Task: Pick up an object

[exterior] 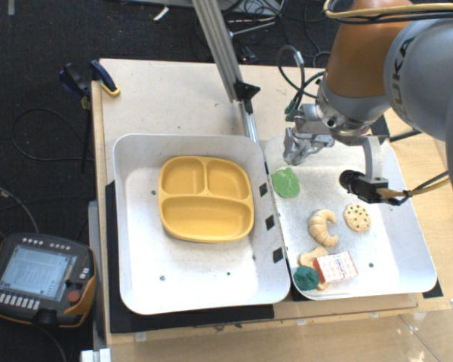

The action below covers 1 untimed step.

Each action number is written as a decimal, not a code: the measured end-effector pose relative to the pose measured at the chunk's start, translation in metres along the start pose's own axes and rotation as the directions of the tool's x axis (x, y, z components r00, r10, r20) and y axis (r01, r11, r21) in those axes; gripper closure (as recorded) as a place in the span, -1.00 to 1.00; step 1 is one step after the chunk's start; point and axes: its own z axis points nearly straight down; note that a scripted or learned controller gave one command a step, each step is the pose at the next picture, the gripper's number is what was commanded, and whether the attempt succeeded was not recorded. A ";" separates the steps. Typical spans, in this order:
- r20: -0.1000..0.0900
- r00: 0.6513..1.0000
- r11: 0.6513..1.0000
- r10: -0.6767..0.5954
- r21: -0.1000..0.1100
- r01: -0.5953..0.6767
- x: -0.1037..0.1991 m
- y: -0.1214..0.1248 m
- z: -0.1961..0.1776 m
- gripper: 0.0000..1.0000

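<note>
The right bin [408, 259] holds a flat green leaf-like piece [286, 182] near its left wall, a tan croissant [324, 226], a round cookie [356, 217], a red and white box [337, 267] and a dark green lump [307, 277] at the front. My gripper [295, 154] hangs just above and behind the green piece, near the bin's back left corner. Nothing shows between its fingers.
The left bin [136, 274] carries a yellow divided tray [206, 198]. A slanted metal pole [223, 51] runs down to the bins' shared back corner. A teach pendant [34, 277] lies on the floor at the left.
</note>
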 end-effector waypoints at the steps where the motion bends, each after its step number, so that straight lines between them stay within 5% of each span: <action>1: 0.001 1.000 1.000 0.000 0.000 0.000 0.050 0.000 0.006 1.00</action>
